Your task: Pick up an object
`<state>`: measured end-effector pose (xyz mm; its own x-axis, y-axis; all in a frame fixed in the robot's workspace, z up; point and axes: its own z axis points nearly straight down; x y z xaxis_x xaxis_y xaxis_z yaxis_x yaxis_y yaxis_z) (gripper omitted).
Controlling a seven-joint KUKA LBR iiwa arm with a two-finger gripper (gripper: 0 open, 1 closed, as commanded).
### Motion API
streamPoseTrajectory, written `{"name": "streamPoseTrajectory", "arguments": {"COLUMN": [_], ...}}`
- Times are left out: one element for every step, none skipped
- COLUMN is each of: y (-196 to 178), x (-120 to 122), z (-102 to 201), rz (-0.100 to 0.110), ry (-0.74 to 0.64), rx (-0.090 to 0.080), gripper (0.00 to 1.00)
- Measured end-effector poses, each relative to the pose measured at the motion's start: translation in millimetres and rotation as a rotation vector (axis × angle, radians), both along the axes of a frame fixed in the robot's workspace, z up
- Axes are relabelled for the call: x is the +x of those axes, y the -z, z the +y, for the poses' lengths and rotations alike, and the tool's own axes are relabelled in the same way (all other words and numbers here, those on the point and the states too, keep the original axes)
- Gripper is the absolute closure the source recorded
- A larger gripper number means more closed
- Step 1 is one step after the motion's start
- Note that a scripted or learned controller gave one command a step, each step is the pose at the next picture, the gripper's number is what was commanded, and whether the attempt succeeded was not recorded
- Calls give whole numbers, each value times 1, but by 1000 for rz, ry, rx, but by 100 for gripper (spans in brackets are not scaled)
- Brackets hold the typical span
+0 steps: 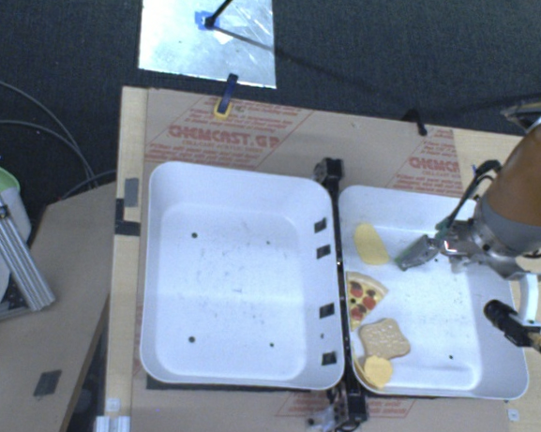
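Our pincer (416, 254), whose state we cannot tell, is hovering just right of the yellow piece (372, 245) lying lengthwise near the right bin's (483, 370) left wall, so we are judging leftward the reach.

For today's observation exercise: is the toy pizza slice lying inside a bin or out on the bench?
Inside. The pizza slice lies flat on the right bin's floor, close to its left wall.
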<state>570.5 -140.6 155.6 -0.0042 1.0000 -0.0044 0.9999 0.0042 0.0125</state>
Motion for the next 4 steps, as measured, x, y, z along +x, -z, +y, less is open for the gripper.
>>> {"name": "streamPoseTrajectory", "arguments": {"y": [71,56,57,46], "x": [-54,-50,-50,-49], "z": [49,48,48,48], "rz": [8,2,3,1], "ry": [4,2,2,1], "rx": [3,5,5,5], "gripper": [0,100,0,100]}}
